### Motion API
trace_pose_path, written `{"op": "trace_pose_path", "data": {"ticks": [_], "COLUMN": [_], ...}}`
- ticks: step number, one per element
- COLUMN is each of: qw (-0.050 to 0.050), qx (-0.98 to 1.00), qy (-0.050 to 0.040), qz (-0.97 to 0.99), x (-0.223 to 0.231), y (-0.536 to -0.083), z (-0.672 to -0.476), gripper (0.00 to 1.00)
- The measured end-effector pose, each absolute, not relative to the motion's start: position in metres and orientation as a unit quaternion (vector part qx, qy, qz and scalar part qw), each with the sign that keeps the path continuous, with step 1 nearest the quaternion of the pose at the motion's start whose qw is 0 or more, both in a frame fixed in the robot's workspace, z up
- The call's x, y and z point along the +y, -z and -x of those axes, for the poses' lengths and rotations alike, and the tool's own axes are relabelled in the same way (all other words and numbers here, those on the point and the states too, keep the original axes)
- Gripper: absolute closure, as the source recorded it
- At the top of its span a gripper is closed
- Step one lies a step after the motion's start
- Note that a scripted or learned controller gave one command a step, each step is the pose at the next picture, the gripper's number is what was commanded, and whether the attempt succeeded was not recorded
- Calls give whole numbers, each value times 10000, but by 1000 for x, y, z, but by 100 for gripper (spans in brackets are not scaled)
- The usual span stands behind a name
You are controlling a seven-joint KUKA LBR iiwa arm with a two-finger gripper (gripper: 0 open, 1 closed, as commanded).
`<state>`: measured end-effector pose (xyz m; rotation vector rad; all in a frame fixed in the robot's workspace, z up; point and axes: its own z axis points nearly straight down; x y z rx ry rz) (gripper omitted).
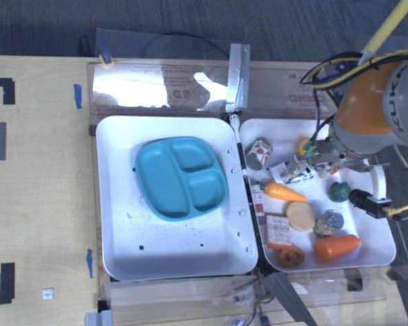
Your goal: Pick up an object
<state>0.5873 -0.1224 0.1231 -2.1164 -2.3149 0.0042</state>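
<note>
Starting at the left, the tabletop [34, 202] carries my left bin [115, 236], where a blue divided plate [182, 177] lies flat near the middle. Next comes the right bin [381, 246], crowded with small things: a red-and-white can [259, 153] at its upper left, a carrot [284, 192] pointing left, a tan disc [300, 216] just below it, a card packet [277, 230], a red pepper [336, 246] and a green ball [339, 192]. My pincer [299, 173] hangs just above the carrot's thick end; whether it is parted or grips anything, I cannot tell.
</note>
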Motion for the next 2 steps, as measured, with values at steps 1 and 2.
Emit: {"op": "trace_pose_path", "data": {"ticks": [1,2], "qw": [112,300], "qx": [-7350,-7353], "qy": [48,47], "qz": [6779,6770], "x": [-155,-170], "y": [-98,-99], "z": [-639,-649], "gripper": [0,0]}}
